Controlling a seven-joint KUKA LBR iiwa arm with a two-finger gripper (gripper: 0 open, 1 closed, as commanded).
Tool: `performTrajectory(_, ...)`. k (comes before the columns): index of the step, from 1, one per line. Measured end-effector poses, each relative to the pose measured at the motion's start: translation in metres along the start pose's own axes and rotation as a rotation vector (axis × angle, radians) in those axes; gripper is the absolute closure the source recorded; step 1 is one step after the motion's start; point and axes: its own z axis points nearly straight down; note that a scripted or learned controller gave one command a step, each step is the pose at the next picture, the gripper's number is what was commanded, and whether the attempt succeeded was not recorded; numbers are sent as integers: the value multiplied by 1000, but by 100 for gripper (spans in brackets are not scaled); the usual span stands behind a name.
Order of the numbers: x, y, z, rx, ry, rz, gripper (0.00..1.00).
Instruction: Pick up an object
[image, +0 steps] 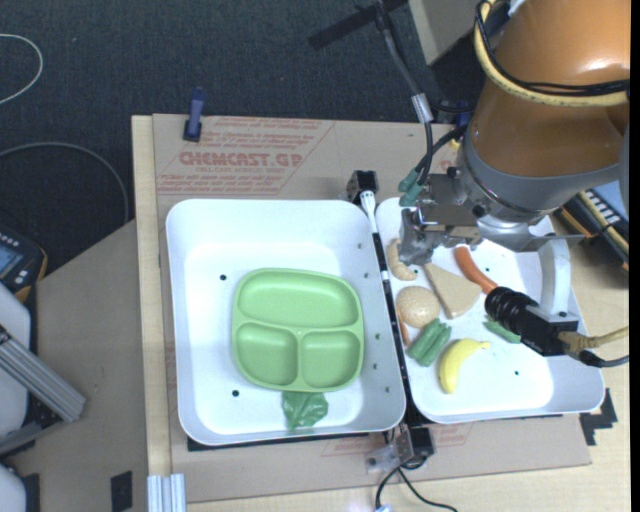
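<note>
Toy food sits in the right bin (575, 395), clustered toward its left wall; I can't tell how the gripper (418, 240) stands above the far-left corner. I'd descend straight onto one item, likely the egg (416, 305). The cheese wedge (452, 288), green pod (430, 342) and banana (455, 362) crowd close.

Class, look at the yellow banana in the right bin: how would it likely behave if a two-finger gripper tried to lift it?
The banana looks like smooth moulded plastic, so probably light, stiff and slippery. Its curved, tapered shape may twist or squirt from a pinch.
</note>
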Motion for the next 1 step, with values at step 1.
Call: performTrajectory(1,-2,-1,-3,16,-7,3,100)
